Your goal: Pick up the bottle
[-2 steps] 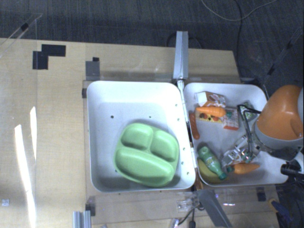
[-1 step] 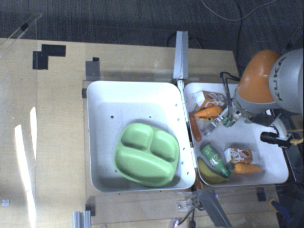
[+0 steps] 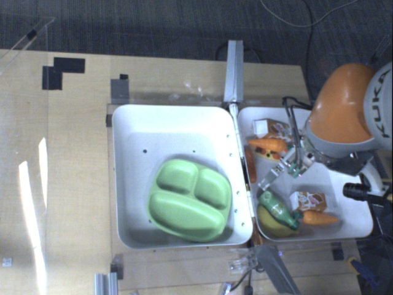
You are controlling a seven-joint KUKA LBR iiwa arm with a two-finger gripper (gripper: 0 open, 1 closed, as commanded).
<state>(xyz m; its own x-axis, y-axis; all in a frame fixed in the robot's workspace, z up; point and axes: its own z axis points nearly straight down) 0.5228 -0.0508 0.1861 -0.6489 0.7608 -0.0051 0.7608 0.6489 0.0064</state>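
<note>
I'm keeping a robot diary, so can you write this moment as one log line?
hand: over right bin, not on the bottle | green bottle: lying on yellow fruit at the bin's near left | green tray: left bin

- 1 fixed camera looks down at a slant from above the surface [image 3: 61,165].
- It stands far enough off to take in both white bins [image 3: 178,118] whole.
- The arm [image 3: 350,109] enters from the frame's right.
</note>
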